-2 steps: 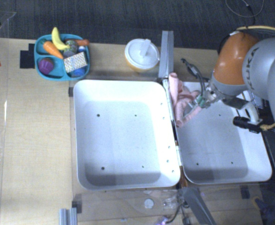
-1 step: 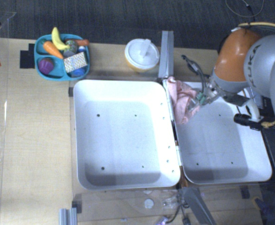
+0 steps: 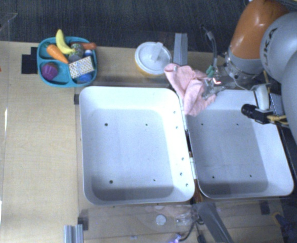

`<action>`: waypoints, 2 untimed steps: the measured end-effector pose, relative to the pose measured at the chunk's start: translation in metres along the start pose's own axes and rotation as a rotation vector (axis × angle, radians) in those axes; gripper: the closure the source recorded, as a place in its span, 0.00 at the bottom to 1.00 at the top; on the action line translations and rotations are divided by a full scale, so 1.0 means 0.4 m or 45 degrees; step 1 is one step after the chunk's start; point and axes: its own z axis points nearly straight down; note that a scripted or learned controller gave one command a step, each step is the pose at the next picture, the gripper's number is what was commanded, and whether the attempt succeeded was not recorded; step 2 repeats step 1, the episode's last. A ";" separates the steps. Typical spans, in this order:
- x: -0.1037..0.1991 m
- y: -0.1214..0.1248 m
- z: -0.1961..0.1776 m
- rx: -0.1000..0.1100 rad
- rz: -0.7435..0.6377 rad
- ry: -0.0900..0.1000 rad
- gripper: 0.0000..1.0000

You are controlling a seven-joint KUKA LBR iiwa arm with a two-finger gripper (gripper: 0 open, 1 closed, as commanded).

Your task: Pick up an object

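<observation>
Cloth [image 3: 188, 87], pink, hangs gripped in closed jaws over right bin's [image 3: 249, 186] far-left corner.

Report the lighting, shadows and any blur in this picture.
Camera view: even, soft overhead light; the left bin and right bin each carry a grey shadow along their near inner wall; the arm is large and slightly soft at the right; the pink cloth and blue tray look reasonably sharp.

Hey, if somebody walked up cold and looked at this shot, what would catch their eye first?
Likely the pink cloth, draped over the far rims where the two white bins meet, with the gripper right against it. Then the blue tray of colorful toy food at the far left of the bench.
</observation>
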 end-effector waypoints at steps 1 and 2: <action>-0.183 -0.038 0.085 0.005 -0.038 0.000 1.00; -0.183 -0.038 0.085 0.005 -0.038 0.000 1.00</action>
